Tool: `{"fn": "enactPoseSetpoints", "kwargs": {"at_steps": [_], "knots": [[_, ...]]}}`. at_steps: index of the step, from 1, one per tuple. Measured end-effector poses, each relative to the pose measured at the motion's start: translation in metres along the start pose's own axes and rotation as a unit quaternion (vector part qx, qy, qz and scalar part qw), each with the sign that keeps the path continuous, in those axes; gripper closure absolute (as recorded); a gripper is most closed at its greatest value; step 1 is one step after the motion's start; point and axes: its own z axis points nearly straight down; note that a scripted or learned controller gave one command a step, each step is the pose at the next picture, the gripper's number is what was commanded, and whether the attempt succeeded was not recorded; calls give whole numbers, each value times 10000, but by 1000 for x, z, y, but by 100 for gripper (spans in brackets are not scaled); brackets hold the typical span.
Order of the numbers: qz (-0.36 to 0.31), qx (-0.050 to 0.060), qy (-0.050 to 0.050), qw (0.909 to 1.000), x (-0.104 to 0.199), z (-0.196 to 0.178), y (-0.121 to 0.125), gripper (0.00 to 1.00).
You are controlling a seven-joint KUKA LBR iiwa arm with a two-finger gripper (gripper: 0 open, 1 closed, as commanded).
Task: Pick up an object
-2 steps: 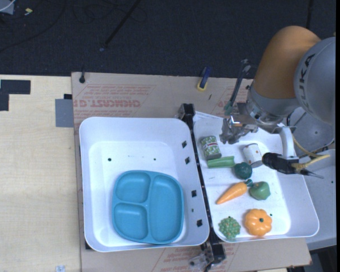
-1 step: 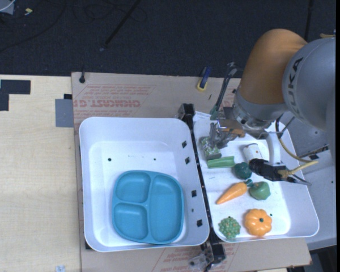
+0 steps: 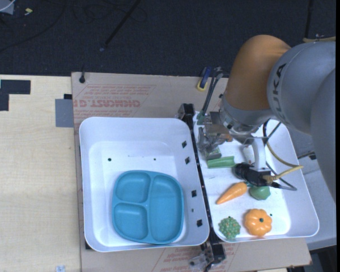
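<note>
Gripper (image 3: 211, 147): lowered into the right bin (image 3: 306, 208) at its far-left corner, close to the wall it shares with the left bin (image 3: 96, 152). Whether it is open or closed, or has hold of anything, cannot be told.

Right bin, white, shallow; five items:
1. Green cylinder (image 3: 221, 162), lying flat by the left wall, just beside the gripper on its near side.
2. Toy carrot (image 3: 232, 192), orange, lying aslant at mid-bin with its tip toward the left wall, near the cylinder but apart from it.
3. Green rounded toy (image 3: 260, 192), just beside the carrot's thick end.
4. Toy pumpkin (image 3: 257, 222), orange, upright, by the near edge.
5. Green knobbly ball (image 3: 229, 228), at the near-left corner, just beside the pumpkin.

Left bin, white, shallow; one item:
1. Blue divided plate (image 3: 147, 205), three compartments, lying flat toward the near edge.
</note>
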Motion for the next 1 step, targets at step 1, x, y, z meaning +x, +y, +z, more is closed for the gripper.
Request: {"fn": "enactPoseSetpoints", "kwargs": {"at_steps": [1], "knots": [[2,-15,0,10000,7,-18,2,100]]}}
